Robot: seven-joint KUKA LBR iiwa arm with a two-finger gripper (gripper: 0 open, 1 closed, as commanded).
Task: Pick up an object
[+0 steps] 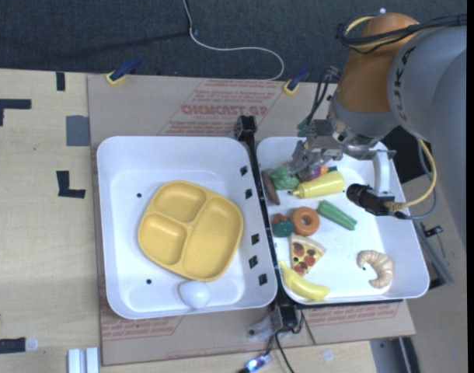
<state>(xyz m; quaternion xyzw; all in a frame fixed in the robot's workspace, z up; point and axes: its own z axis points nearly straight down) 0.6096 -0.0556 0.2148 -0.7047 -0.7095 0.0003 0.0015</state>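
arm: reaches in from the right, the orange band high over the right bin [408, 274], wrist tipped down so the gripper [313, 162] hangs over that bin's far-left corner.
gripper: low among the toys, right above the yellow bottle [321, 185] and the green piece [284, 179]; its own body covers the tips, so i cannot tell whether it is spread or closed, nor whether anything sits in it.
target: likely the bottle or the green piece, since both lie directly beneath the tool; which one i cannot tell.
right bin: toys are scattered loose, as for random picking: a donut [305, 221] near the middle, a green pod [336, 214] to its right, a pizza slice [305, 253] nearer, a banana [304, 284] at the near edge, a croissant [377, 267] near right.
left bin: a yellow tray [190, 230] lies flat in the middle with a white egg [195, 293] just near of it, well apart from the arm.
crowding: the bottle and green piece lie close to the wall between the bins, which probably leaves little room on that side.
progress: nothing looks lifted; the pick seems at the reach or close stage.
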